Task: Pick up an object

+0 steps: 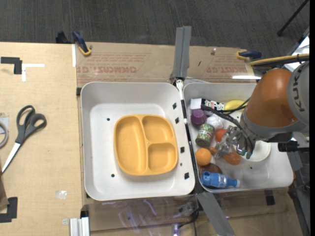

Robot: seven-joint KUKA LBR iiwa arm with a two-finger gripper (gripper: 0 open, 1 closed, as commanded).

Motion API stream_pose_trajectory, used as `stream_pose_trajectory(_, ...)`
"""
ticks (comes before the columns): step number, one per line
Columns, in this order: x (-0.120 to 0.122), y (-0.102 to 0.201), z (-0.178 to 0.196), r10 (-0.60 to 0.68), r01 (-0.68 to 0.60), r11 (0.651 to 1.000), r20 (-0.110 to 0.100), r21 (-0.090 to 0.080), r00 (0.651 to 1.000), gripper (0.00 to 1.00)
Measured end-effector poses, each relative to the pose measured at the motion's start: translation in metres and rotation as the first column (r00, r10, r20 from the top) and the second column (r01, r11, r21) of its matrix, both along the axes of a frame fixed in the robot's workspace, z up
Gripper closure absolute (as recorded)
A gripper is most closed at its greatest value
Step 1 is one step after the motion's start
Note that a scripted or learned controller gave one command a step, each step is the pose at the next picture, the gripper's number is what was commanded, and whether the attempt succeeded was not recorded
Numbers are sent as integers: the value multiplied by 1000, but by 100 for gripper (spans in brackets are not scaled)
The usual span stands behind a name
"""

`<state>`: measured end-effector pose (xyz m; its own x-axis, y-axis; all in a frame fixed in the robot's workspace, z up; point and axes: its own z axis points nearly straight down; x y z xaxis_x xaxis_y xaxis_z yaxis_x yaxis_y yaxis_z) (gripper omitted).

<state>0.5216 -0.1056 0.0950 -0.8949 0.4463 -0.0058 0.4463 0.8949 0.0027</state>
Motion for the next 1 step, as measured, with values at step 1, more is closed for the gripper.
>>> stream_pose_trajectory(1, 96, 59, 138, -7, 7, 1000, -3, -1, 1000, 100)
